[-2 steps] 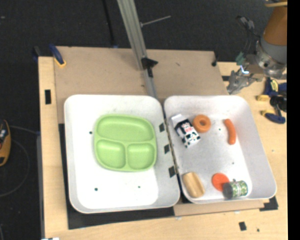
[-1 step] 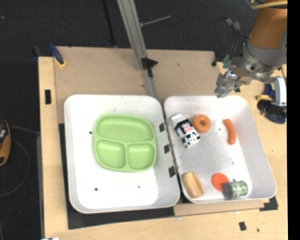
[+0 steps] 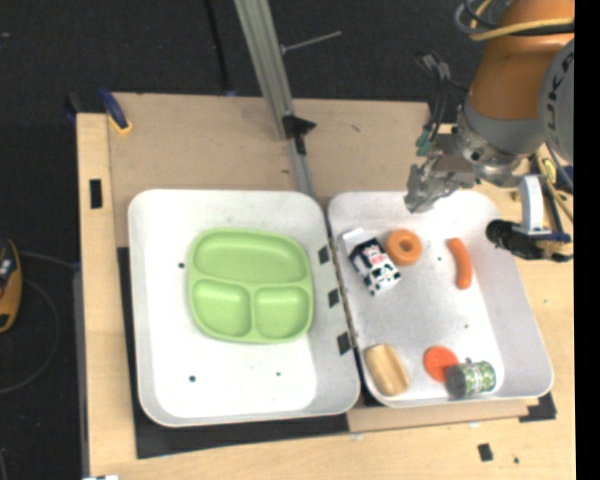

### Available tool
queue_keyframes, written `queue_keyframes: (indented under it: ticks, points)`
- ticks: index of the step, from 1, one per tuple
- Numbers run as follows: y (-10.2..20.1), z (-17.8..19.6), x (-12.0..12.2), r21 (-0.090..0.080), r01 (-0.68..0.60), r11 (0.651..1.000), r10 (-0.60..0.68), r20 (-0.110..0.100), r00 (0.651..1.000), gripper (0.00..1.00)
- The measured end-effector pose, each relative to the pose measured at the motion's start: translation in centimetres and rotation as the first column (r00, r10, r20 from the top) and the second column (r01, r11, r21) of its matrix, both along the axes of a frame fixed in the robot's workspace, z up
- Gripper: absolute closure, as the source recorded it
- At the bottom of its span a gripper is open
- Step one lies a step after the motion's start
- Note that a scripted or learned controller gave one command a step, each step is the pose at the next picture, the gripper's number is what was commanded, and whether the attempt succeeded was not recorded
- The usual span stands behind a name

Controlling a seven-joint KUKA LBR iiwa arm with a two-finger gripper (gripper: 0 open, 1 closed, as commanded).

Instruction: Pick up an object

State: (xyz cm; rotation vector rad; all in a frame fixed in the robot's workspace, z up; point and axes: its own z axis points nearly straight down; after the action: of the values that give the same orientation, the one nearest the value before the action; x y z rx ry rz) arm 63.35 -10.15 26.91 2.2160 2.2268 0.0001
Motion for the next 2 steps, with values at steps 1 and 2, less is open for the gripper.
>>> queue_keyframes:
  ticks: [1,2]
  points:
    - [5.1,-1.1,-2.4,0.0,-0.001,1.0,0.001,-0.001,1.0,1.0]
    - [9.8,-0.6,-4.4,0.001,-0.002,1.0,0.002,0.0,1.0,1.0]
